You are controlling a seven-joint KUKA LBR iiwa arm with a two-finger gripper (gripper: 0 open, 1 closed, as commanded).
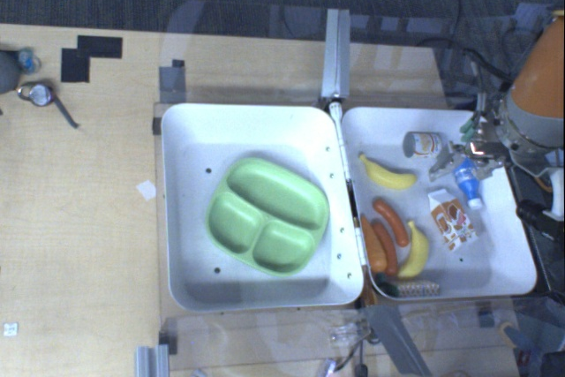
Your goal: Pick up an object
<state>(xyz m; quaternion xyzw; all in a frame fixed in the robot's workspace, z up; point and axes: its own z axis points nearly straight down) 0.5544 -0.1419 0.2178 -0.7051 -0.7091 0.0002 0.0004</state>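
**A:** Which object is the pick aimed at?

**B:** My guess is the small plastic bottle with the blue cap [467, 186]. It lies tilted near the far right corner of the right bin [521, 274], at about two o'clock from that bin's middle. The gripper [470, 152] hangs just above it, toward twelve o'clock, at the end of the arm with the orange band [540, 79].

**A:** Jaws apart or together?

**B:** I cannot tell; the tip is a blur of metal and a small lit spot.

**A:** What could spoil it?

**B:** Crowding, mostly. A small metal can [423, 143] lies just beside the gripper at nine o'clock, so a descent slightly off could strike the can or nudge it. A printed carton [451, 221] sits right below the bottle at six o'clock, nearly touching, and could be dragged along. The bottle is round and lying down, so I would expect it to roll away from a closing pinch.

**A:** And farther out?

**B:** A banana [388, 174] at nine o'clock, two sausages [386, 232] and a second banana [415, 252] toward seven are well clear. The green divided tray [267, 214] in the left bin [177, 216] is no concern.
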